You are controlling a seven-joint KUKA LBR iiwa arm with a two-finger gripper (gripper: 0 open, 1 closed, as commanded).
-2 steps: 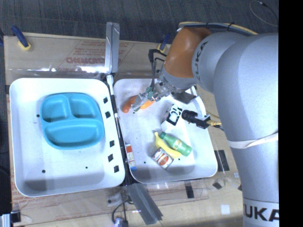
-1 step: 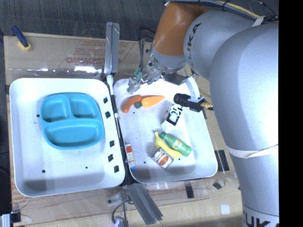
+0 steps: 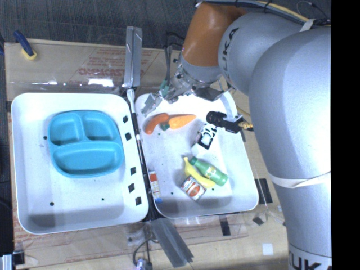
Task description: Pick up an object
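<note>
Camera view looks down on two white bins on the counter. At the right bin's [image 3: 239, 198] twelve o'clock edge hang the jaws [image 3: 169, 91]; whether they are open or closed I cannot tell. Just below lies an orange carrot [image 3: 179, 121]. A green bottle [image 3: 211, 172] rests toward five o'clock. A blue divided tray [image 3: 85, 142] sits in the left bin [image 3: 28, 207].

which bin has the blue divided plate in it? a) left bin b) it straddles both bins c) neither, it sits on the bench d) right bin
a: the blue divided plate lies flat in the left bin, while the right bin holds the carrot, the green bottle and other small items.
</note>
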